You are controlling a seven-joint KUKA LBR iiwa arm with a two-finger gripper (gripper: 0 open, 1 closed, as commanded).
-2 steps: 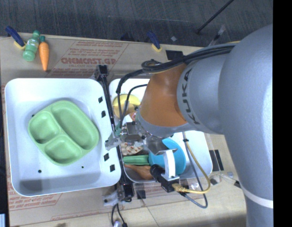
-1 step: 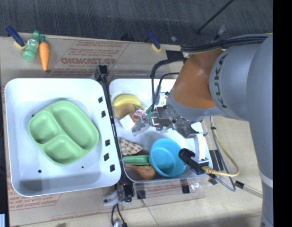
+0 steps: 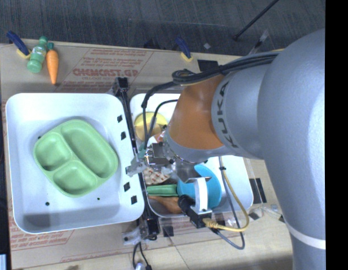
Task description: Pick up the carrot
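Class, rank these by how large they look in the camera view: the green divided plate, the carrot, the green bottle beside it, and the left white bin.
1. left white bin
2. green divided plate
3. carrot and green bottle: they look nearly alike, lying side by side on the cardboard, so I won't rank them.

You see two white bins: left bin (image 3: pixel 16 151), right bin (image 3: pixel 241 179). One green divided plate (image 3: pixel 75 156), three compartments, in left bin. One carrot (image 3: pixel 52 65) on cardboard beyond bins; one green bottle (image 3: pixel 36 58) beside it. Two blue clamps on cardboard's far edge: one (image 3: pixel 17 43) at left, one (image 3: pixel 183 48) nearer middle. One arm (image 3: pixel 258 117). In right bin, under arm, you can pick out one yellow item (image 3: pixel 145 124), one blue item (image 3: pixel 210 187), one green stick-shaped item (image 3: pixel 161 190); rest there hidden, count uncertain.
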